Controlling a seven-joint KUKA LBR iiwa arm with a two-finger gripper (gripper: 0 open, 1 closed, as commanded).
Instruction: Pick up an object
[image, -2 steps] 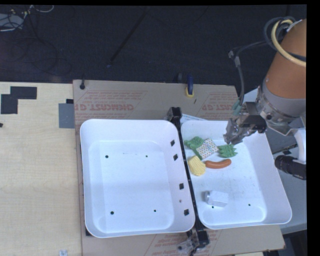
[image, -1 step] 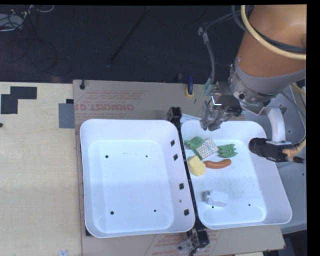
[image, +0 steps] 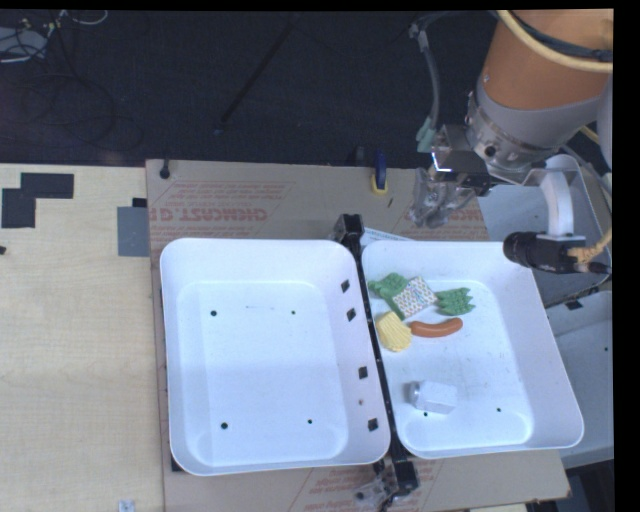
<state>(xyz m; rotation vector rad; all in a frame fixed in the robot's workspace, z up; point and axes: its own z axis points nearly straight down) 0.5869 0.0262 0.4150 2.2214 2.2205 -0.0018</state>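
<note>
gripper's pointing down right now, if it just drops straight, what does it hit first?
Probably the cardboard sheet just behind the right bin's back rim, not the toys. The gripper hangs above that edge; depth from this slanted view is unclear, so it might clip the rim.

I'm looking down on the bench (image: 70, 330), its pale wood surface showing at the left with a few dark patches near the far edge. A brown cardboard sheet (image: 260, 200) with red printing is lying flat on it. Two shallow white bins are sitting on that sheet, touching side by side: the left bin (image: 190, 300) and the right bin (image: 540, 340), joined along a line of black clips (image: 362, 372).
</note>
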